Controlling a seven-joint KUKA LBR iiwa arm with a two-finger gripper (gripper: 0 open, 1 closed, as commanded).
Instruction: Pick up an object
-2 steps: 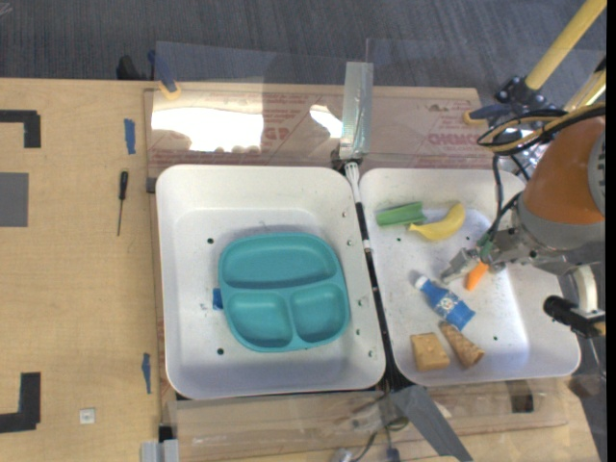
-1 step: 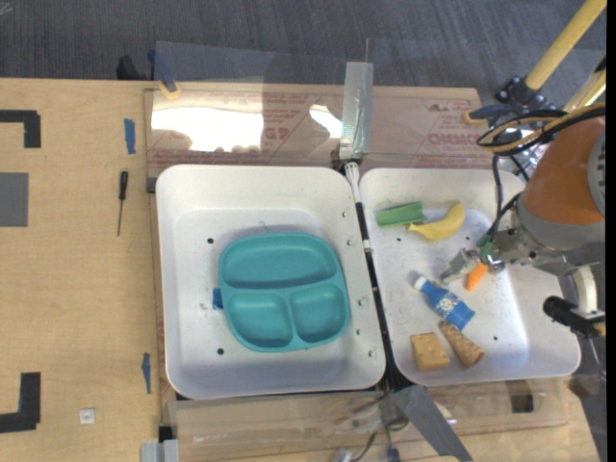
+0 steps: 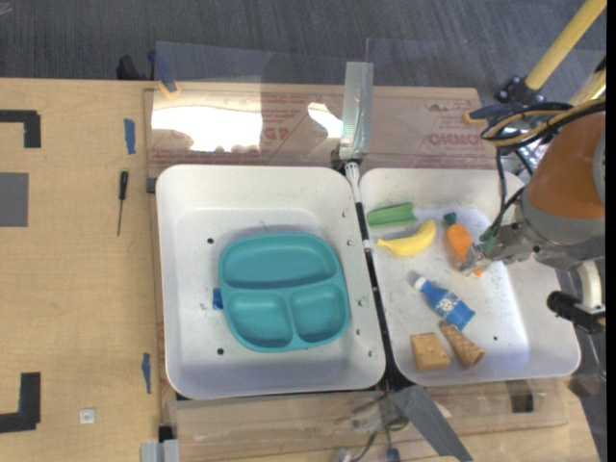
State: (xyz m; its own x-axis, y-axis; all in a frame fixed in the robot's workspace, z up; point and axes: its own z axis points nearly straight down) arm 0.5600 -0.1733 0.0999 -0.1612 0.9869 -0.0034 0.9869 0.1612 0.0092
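Observation:
The right bin (image 3: 549, 345) holds several small objects. A green block (image 3: 390, 215) lies at its back left, with a yellow banana (image 3: 408, 240) just in front of it. An orange carrot (image 3: 457, 240) stands to the banana's right. My gripper (image 3: 479, 261) is low in the bin, right beside the carrot's right side and near its lower end. A white and blue tube (image 3: 443, 301) lies in the middle. A tan bread piece (image 3: 430, 350) and a brown cork-like piece (image 3: 466, 346) sit at the front.
The left bin (image 3: 183, 219) holds a teal divided plate (image 3: 284, 290). A metal divider post (image 3: 357, 109) rises between the bins at the back. The grey arm with its orange band (image 3: 568, 181) and black cables hangs over the right bin's right side.

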